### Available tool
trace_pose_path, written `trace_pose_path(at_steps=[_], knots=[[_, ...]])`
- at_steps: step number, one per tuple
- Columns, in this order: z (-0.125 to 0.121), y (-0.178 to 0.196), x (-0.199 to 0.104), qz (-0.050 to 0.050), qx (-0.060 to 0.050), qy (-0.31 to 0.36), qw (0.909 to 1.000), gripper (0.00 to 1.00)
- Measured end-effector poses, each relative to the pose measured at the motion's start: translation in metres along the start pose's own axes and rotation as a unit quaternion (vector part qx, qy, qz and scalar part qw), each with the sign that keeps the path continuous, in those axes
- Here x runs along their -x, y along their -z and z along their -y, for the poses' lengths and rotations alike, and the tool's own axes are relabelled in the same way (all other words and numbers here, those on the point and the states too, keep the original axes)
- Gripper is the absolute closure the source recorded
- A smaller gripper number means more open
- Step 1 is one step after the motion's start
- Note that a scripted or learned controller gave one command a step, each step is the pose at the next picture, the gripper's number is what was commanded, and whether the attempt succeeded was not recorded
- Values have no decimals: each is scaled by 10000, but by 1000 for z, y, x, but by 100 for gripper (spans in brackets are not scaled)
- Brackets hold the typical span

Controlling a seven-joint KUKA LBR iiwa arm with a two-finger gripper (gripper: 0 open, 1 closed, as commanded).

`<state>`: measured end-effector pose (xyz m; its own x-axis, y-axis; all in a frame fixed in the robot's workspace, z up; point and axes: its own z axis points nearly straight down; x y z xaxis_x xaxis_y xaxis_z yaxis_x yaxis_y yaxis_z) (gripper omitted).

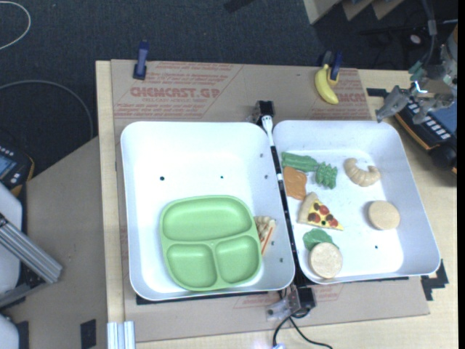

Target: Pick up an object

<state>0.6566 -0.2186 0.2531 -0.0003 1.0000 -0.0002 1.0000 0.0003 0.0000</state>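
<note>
Two shallow white bins are set side by side on a brown board. The left bin (138,195) contains a pale green three-compartment plastic tray (210,241), with a small tan waffle-like toy piece (265,231) touching its right edge. The right bin (414,217) contains a green toy vegetable (311,169), an orange flat slab (295,183), a toy pizza slice (318,213), a beige croissant (361,171), a round tan biscuit (382,215) and a round cream disc on a green leaf (324,257). A yellow toy banana (326,86) lies on the board beyond the right bin. The gripper (407,97) is located at the upper right, outside the bins and well apart from the objects; whether its claw is apart or together cannot be determined.
</note>
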Motion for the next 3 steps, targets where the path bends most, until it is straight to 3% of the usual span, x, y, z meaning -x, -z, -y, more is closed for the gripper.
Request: trace_pose_path(at_steps=[1, 2, 3], knots=[[57, -32, -79, -24, -32, 26, 10000, 0], [136, -174, -91, -20, -45, -24, 10000, 0], [169, -165, -126, 12, 35, -17, 10000, 0]])
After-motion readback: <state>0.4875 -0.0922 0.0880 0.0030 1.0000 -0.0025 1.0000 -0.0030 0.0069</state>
